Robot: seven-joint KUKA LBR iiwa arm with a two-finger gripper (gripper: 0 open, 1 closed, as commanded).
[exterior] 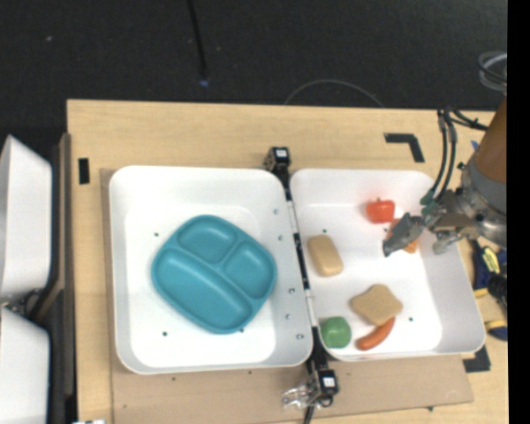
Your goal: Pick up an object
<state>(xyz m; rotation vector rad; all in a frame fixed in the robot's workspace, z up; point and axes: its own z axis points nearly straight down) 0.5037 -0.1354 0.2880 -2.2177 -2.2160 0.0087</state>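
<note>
Objects for picking are lying in the right bin [442, 316]: a tan bread slice [376, 304], a pale bread roll [325, 255], a red pepper-like item [381, 209], a green round item [336, 331] and an orange-red sausage-like item [375, 334] touching the bread slice. The left bin [132, 325] is holding a teal divided plate [214, 273]. No writing is proving legible anywhere. The arm [490, 162] is being cut off at the right. The gripper [408, 237] is hovering beside the red item; a small orange piece [411, 246] is showing partly hidden at it, and whether the gripper is grasping anything cannot be told.
</note>
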